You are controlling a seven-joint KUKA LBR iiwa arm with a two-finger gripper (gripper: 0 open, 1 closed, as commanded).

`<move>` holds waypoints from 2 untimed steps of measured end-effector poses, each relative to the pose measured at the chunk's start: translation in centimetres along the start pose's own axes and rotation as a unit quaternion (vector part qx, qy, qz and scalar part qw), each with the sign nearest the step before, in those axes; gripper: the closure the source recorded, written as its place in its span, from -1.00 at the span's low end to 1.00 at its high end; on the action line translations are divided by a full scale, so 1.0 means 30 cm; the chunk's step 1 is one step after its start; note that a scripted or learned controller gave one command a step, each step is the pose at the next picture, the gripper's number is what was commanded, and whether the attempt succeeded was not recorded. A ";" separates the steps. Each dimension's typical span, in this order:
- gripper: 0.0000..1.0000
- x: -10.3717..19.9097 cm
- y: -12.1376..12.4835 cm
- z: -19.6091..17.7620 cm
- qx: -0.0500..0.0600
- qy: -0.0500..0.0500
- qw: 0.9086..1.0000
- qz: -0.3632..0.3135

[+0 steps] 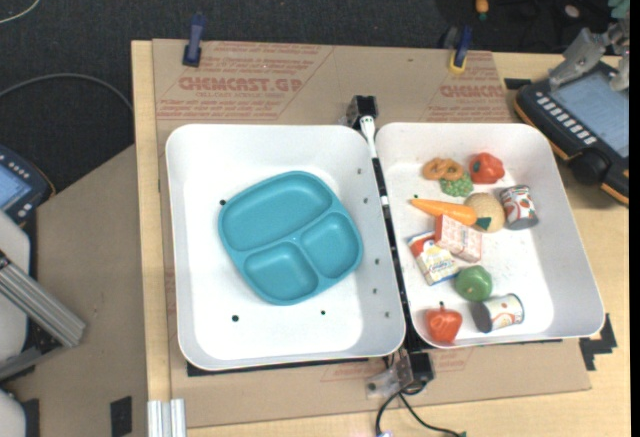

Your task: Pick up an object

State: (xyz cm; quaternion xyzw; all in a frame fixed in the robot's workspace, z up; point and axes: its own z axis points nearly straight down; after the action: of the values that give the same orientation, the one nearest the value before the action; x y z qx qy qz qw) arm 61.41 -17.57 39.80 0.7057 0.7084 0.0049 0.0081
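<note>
The right bin [560,225] holds several small toy foods. At its back lie a pretzel [441,168], a red pepper [487,166] and a green broccoli piece [458,186]. An orange carrot [443,209] lies beside a tan bun [484,210] and a small can [518,206]. Lower down are a red-and-white box [461,241], a yellow-edged carton [433,260], a green apple [473,282], a red tomato [443,324] and a second can [498,311] on its side.
The left bin [200,305] holds a teal divided plate [290,237]. Both bins rest on a cardboard sheet [270,75] held by clamps at the back. A tablet-like device [585,120] sits at the right edge.
</note>
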 end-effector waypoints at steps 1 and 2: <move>-1.00 0.068 -0.065 -0.500 -0.002 -0.001 1.000 0.000; 1.00 0.063 -0.061 -0.499 0.005 0.000 1.000 0.002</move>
State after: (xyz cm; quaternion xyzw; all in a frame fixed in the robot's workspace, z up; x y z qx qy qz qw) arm 59.29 -15.61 54.72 0.7068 0.7074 0.0010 0.0046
